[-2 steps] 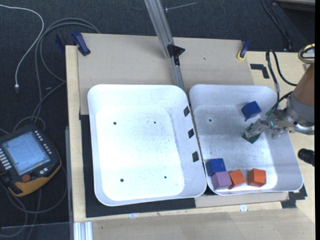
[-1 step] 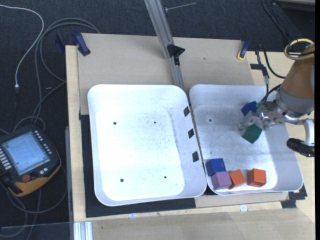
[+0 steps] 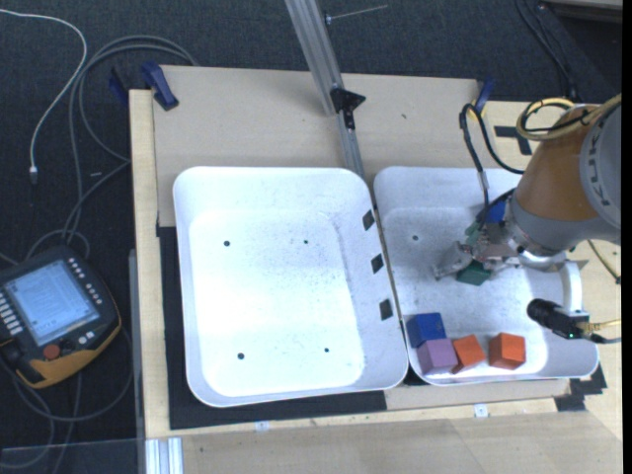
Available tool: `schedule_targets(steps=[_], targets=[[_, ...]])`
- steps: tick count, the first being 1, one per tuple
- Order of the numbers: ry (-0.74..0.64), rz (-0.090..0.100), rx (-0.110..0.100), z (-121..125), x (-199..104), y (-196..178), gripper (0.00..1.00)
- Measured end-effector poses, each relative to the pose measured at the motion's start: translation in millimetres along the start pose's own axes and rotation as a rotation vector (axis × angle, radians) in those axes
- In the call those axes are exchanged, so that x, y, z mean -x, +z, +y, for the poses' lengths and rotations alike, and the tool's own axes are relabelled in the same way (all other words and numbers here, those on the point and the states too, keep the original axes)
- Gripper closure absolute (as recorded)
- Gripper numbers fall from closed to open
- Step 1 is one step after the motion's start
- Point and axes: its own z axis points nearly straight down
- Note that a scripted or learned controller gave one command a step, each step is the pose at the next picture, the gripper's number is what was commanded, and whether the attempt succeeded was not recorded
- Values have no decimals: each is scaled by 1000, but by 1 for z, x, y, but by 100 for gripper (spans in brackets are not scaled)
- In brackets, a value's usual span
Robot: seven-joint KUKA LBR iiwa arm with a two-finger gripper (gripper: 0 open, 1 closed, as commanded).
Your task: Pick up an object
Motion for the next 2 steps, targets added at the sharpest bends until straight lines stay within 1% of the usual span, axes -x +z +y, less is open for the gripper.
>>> schedule_targets(steps=[1,2], targets=[[4,-3,7,2,4,-11,100],[4,-3,6,2,4,-11,0]])
